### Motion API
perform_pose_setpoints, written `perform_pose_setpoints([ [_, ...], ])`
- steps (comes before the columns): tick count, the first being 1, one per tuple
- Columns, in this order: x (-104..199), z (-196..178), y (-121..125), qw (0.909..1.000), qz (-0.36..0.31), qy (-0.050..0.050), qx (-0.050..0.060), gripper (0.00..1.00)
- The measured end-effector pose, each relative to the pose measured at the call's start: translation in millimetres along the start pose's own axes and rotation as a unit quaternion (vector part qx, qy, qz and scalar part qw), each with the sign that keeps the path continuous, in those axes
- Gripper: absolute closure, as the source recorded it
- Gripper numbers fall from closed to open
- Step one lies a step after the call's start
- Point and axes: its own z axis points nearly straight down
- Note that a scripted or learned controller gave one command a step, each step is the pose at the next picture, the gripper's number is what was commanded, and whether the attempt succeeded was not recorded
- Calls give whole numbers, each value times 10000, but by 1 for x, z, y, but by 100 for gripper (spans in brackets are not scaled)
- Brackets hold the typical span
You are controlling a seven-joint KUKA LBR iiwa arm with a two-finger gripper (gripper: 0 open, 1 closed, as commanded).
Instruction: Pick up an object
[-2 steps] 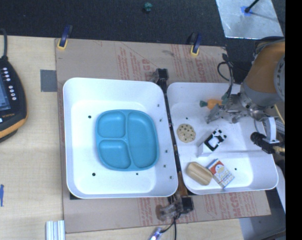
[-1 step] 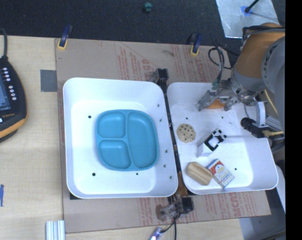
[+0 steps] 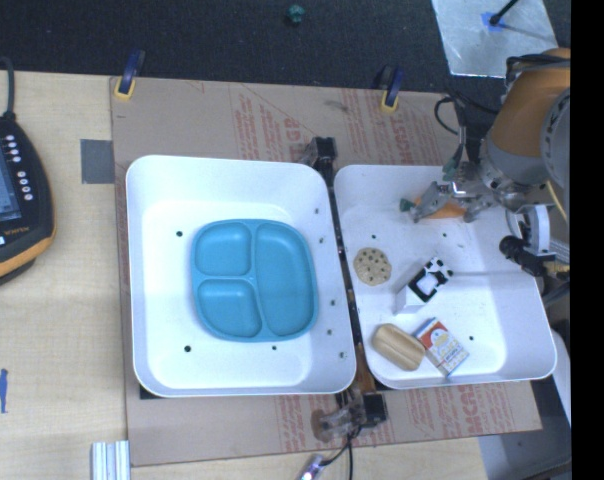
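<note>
partly hidden, the gripper (image 3: 460, 196) covers a small orange object (image 3: 444, 208).

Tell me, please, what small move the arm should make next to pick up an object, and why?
Probably lower a little and close. The gripper sits at the far side of the right bin, right over a small orange and green object. The cookie, bread roll and small carton lie farther off, so this object seems the likeliest target.

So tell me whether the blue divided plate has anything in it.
Empty. The blue divided plate lies flat in the left bin, and all three of its compartments show bare blue, with nothing on them.
</note>
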Motion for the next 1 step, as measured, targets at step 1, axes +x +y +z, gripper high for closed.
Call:
perform_pose_setpoints([
  [1,38,1,-72,10000,-11,-2,19,0],
])
